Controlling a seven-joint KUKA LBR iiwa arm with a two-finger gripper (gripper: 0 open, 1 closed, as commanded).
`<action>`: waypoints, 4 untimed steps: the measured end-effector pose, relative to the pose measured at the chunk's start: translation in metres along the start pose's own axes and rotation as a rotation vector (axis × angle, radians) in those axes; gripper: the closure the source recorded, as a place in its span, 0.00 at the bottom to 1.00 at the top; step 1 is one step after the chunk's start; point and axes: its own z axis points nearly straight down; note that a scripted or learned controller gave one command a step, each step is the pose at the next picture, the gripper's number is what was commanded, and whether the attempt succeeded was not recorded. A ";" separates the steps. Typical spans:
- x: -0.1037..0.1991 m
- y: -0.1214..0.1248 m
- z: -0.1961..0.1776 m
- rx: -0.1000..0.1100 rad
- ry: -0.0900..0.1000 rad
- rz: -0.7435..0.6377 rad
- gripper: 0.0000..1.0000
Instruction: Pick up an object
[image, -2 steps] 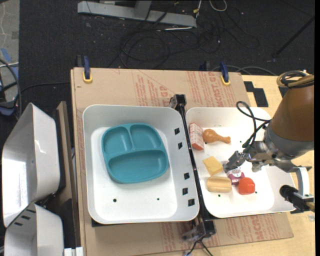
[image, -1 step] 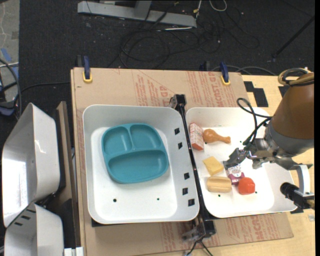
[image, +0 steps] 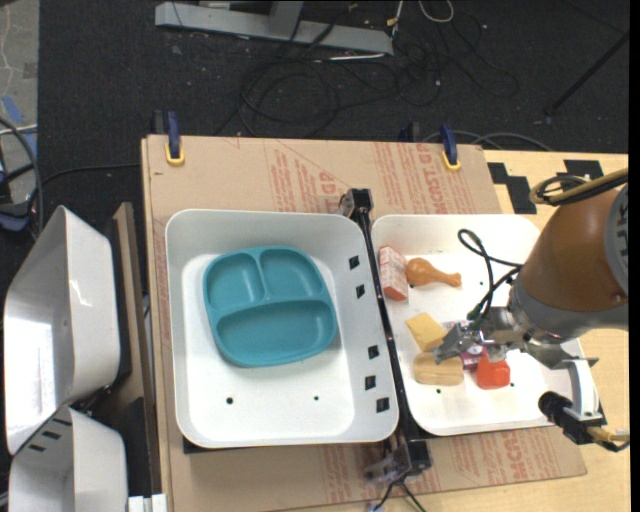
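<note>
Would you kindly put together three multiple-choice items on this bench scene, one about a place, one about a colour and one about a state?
1. Where does the divided plate lie?
A. in the left bin
B. in the right bin
C. on the cardboard

2. What colour is the small object just right of the gripper?
A. blue
B. red
C. green

3. How is the drumstick-shaped toy placed relative to the gripper?
A. clamped in it
B. balanced on top of it
C. lying apart from it in the right bin

Answers:
1 A, since the teal plate sits in the left bin.
2 B, since it shows plainly red against the white floor.
3 C, since it rests near the bin's far side, with the yellow block between it and the gripper.
</note>
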 end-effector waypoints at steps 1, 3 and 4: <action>-0.001 0.001 0.050 -0.010 -0.004 0.001 0.00; -0.005 -0.002 -0.024 -0.011 -0.003 -0.004 1.00; -0.005 -0.001 -0.077 -0.013 -0.003 -0.005 1.00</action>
